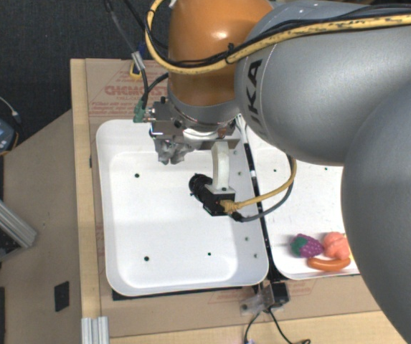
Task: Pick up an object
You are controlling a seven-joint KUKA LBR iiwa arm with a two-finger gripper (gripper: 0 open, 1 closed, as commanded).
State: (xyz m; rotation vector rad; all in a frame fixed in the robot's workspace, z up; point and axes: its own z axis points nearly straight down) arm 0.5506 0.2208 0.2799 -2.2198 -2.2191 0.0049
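My gripper (170, 153) hangs over the far part of the left white bin (140, 264), under the orange wrist band, with nothing seen in its grasp. In the near left corner of the right bin (313, 181) lie three toy items close together: a purple bunch of grapes (306, 246), a pink-orange piece (336, 243) and a curved orange piece (328, 264). These lie well to the right of the gripper and nearer the front. The grey arm hides most of the right bin.
Both bins rest on a brown cardboard sheet (83, 192). The raised rim between the bins (262, 228) runs front to back just right of the gripper. A metal rail (4, 221) and other gear stand off the bench at the left.
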